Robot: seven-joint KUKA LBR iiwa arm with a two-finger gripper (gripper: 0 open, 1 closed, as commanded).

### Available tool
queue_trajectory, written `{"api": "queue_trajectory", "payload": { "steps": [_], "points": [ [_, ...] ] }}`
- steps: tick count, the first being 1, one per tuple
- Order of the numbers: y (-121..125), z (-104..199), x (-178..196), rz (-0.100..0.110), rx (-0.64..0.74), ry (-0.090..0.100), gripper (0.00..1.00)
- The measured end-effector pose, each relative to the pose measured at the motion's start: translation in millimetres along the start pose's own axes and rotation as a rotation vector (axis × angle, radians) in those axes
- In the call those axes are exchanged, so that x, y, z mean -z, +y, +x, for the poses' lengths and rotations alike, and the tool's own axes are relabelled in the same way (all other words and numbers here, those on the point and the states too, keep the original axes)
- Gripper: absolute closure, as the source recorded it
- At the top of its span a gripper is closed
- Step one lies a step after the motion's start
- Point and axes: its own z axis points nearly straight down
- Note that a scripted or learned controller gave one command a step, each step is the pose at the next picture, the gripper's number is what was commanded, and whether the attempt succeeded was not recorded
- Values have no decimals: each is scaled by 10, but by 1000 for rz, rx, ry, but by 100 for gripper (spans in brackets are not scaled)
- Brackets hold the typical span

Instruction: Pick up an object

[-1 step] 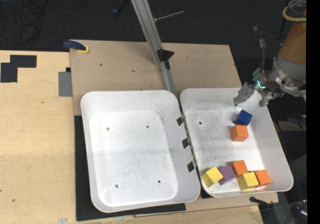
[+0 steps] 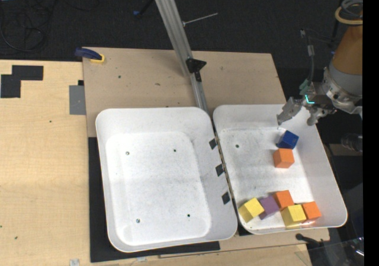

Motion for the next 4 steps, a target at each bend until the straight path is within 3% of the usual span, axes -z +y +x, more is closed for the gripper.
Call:
{"api": "queue_trajectory", "payload": {
  "steps": [2,3,4],
  "points": [
    [-120,-99,-1113,6,-4,2,0],
    [-47,-111,-1230,-24,-5,-6,0],
    [-114,-113,-1243,-1,-11,0,100]
  ]
}}
